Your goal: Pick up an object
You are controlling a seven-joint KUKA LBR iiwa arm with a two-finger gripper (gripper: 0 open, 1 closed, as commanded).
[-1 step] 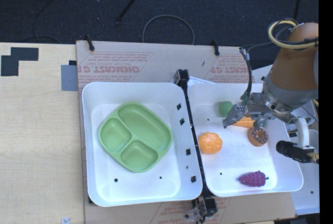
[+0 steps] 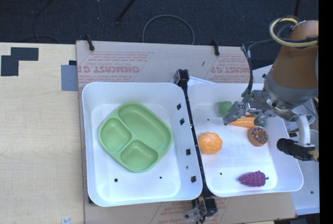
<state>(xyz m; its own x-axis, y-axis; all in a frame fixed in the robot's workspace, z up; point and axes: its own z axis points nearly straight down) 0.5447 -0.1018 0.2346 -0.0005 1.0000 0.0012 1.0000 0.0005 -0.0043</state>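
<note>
A carrot [image 2: 242, 123] lies in the right bin [image 2: 283, 182], toward its far right side, just under the hand [image 2: 243, 113]. The hand's dark fingers sit low over the carrot; how far they are parted cannot be told, nor whether they grip it. A green piece [image 2: 225, 108] lies just left of the hand, a donut [image 2: 258, 136] just right of the carrot. An orange [image 2: 209, 142] sits near the divider, grapes [image 2: 252, 178] by the near edge. The left bin [image 2: 99, 186] bears a green tray [image 2: 135, 136].

Red print on cardboard sheet [image 2: 130, 64], upside down, reads roughly "CHEMCRAFT", repeated at right
</note>
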